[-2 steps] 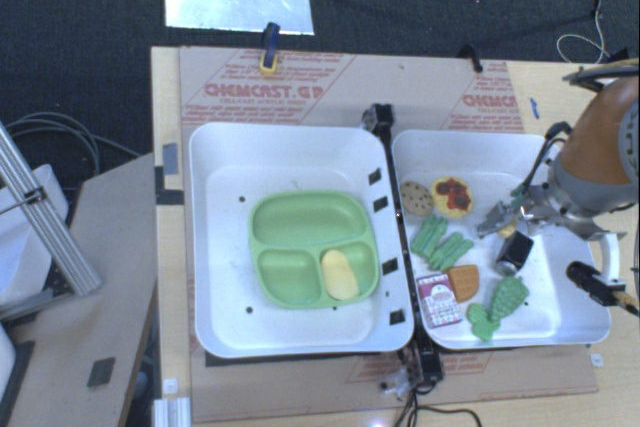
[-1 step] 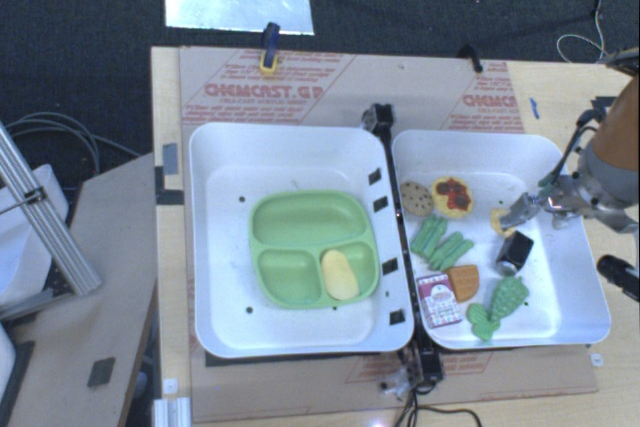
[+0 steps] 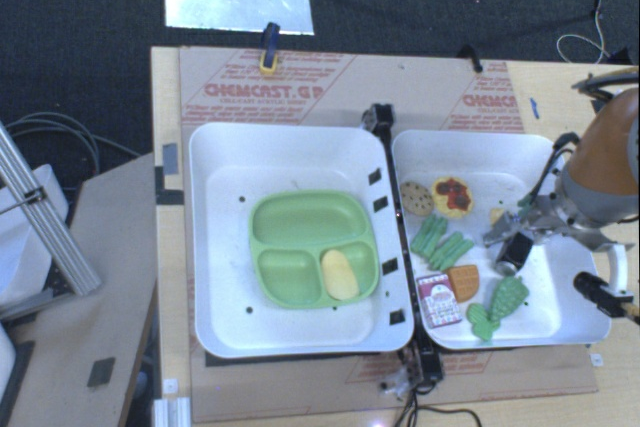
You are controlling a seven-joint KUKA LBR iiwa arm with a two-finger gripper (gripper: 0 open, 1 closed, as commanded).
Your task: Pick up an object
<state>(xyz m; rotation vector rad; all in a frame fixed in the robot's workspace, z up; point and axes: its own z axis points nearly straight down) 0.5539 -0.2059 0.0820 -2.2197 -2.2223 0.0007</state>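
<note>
Listing 2 white bins from near edge to far, we count 8 loose pieces and 1 tray.

- Red-and-white carton (image 3: pixel 438 300): near-left corner of the right bin (image 3: pixel 555 310), lying flat.
- Knobbly green piece (image 3: pixel 500 301): by the same bin's near edge, about midway along and just beside the carton.
- Orange cracker (image 3: pixel 463 281): touching the carton's far-right corner.
- Yellow lump (image 3: pixel 340 274): near-right compartment of the green tray (image 3: pixel 300 220), which sits mid-floor in the left bin (image 3: pixel 220 215).
- Green stalks (image 3: pixel 440 243): a loose bundle along the right bin's left wall, just beyond the cracker.
- Gripper (image 3: pixel 505 233): low over the middle of the right bin, between the stalks and the right wall. We cannot tell whether it is wide or narrow, and we see nothing in it.
- Yellow scrap (image 3: pixel 497 214): just beyond the gripper.
- Cookie (image 3: pixel 417 198) and red-topped round (image 3: pixel 452 197): side by side near the far-left corner.

Handling, as we judge it: all read as light, stiff toy food with nothing fragile. The stalks and the knobbly piece lie nearest the tool. The stalks are slim and smooth and may roll, so we would take them across their middle. The knobbly piece offers a rougher surface, best gripped across its narrow width.
</note>
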